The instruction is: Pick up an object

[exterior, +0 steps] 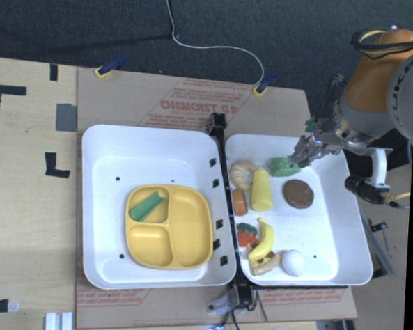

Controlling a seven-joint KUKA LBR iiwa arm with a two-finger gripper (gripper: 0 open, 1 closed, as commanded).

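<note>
Camera view: gripper (303, 154) at the right bin's (342, 235) 12 o'clock, touching a green toy (284, 167) at its 8 o'clock; grasp indeterminate; advise descending centred, clear of the brown disc (298, 194).

Wooden bench (22, 205) carried cardboard sheet (189, 104), clipped at far edge by two blue-yellow clamps (111, 66). Two white bins sat on sheet, touching: left bin (102, 154), right bin (341, 253). Black tape marks (7, 95) and grey square (66, 115) lay on bare wood at left.
</note>
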